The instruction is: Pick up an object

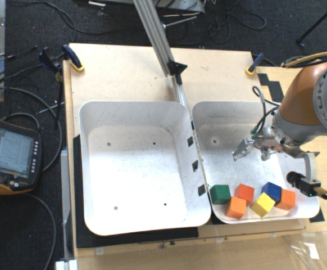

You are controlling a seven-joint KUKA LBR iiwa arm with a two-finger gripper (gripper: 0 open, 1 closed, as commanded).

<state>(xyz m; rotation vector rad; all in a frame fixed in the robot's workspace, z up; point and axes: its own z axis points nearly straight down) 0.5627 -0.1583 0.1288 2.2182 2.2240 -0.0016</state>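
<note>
Several small blocks lie along the near edge of the right bin point(219, 117): a green block point(220, 193), an orange-red block point(244, 192), an orange block point(236, 207), a yellow block point(262, 205), a blue block point(272, 190) and another orange block point(286, 199). My gripper point(253, 149) hangs over the middle of the right bin, above and behind the blocks, with its fingers apart and nothing between them. The arm comes in from the right with its orange band point(301, 91) above the wrist.
The left bin point(96, 122) stands beside the right one, sharing a middle wall. A slanted metal rail point(155, 30) reaches down to the bins' far junction. Clamps sit at the bench's far corners. A teach pendant point(12, 156) lies on the floor at left.
</note>
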